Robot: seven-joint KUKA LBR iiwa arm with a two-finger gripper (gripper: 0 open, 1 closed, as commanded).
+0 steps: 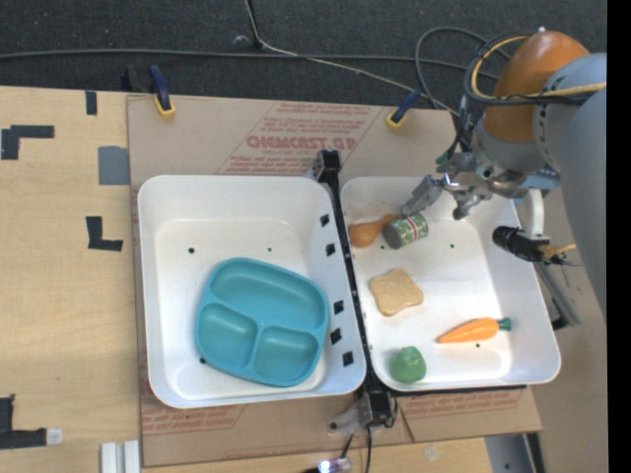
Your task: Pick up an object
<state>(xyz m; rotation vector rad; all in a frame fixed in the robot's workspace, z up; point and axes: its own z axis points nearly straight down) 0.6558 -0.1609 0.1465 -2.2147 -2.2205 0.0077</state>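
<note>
The small green can with a label lies tilted at the back of the right white bin, just below the hand. I cannot tell if the hand is released or clenched. Left of the can, touching it, is an orange rounded piece. In front of the can lie a tan bread slice, a plastic carrot and a green round object.
</note>
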